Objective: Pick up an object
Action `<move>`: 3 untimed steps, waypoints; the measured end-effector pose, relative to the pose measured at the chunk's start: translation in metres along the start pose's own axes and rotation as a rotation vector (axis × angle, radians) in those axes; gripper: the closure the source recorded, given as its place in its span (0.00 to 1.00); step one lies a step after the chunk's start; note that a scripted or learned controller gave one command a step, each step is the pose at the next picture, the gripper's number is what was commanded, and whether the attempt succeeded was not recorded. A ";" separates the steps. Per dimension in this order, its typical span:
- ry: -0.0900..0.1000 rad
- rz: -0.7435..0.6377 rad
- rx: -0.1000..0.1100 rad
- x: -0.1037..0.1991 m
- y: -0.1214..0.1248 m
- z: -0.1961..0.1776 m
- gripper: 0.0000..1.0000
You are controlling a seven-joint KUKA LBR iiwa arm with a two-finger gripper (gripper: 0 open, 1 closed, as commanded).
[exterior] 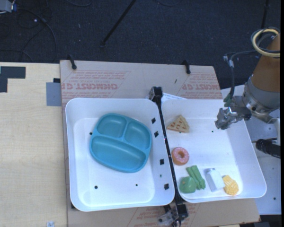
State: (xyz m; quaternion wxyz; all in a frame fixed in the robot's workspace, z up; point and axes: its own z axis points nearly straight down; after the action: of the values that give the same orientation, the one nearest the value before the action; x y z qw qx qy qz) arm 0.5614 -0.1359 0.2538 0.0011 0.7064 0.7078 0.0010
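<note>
The brown cardboard point(132, 79) under the bins has red letters on it, upside down, too hard to read for sure. Two white bins sit side by side on it. The left bin point(80, 122) holds a blue plate point(120, 142) with three parts. In the right bin point(241, 145), a waffle piece point(178, 125) lies at 10 o'clock, a pink donut point(180, 155) at 8 o'clock, and green beans point(192, 179), a small white block point(213, 179) and yellow corn point(231, 185) lie along 6 o'clock. The gripper point(223, 119) hangs at the bin's 2 o'clock edge, well apart from the toys, with nothing in it; I cannot tell how wide it is. A light wood table point(23, 150) is at 9 o'clock. The floor point(132, 22) at 12 o'clock is dark, with cables.
</note>
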 end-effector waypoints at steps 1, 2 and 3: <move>0.000 0.000 0.001 -0.001 0.001 -0.029 1.00; 0.002 -0.002 0.007 0.047 -0.003 -0.012 1.00; 0.003 -0.003 0.008 0.095 0.003 0.006 1.00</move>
State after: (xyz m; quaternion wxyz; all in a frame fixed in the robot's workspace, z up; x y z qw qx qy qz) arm 0.5644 -0.0407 0.2476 -0.0026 0.7055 0.7087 -0.0009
